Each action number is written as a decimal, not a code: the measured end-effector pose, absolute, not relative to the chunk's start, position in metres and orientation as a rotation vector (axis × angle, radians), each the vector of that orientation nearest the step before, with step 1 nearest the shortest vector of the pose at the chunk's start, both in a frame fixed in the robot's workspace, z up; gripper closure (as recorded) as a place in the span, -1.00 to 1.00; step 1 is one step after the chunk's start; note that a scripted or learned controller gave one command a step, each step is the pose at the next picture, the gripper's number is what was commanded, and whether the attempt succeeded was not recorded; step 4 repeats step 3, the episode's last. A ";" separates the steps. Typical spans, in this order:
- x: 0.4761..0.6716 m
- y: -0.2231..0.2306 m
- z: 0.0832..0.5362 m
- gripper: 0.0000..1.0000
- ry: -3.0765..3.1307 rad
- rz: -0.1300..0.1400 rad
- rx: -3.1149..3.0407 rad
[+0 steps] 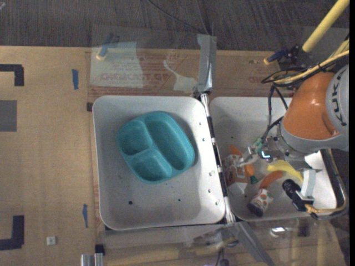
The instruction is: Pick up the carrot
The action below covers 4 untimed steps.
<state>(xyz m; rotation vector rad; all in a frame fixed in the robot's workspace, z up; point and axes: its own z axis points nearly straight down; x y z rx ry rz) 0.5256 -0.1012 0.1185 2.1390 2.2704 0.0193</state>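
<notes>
The carrot, an orange tapered piece, lies in the right bin toward its front, under the arm's wrist. My gripper reaches down at the bin's left side, close to the dividing wall and a little to the left of the carrot. Two smaller orange bits show right beside the gripper; I cannot tell what they belong to. Nothing is clearly held.
A yellow banana lies just behind the carrot. A small white can with a red label is near the right bin's front wall. The left bin holds a teal divided plate.
</notes>
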 end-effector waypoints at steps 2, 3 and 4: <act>0.515 -0.104 0.097 1.00 2.311 0.007 2.107; 0.544 -0.031 0.183 1.00 2.187 -0.003 2.257; 0.544 -0.031 0.183 1.00 2.187 -0.003 2.257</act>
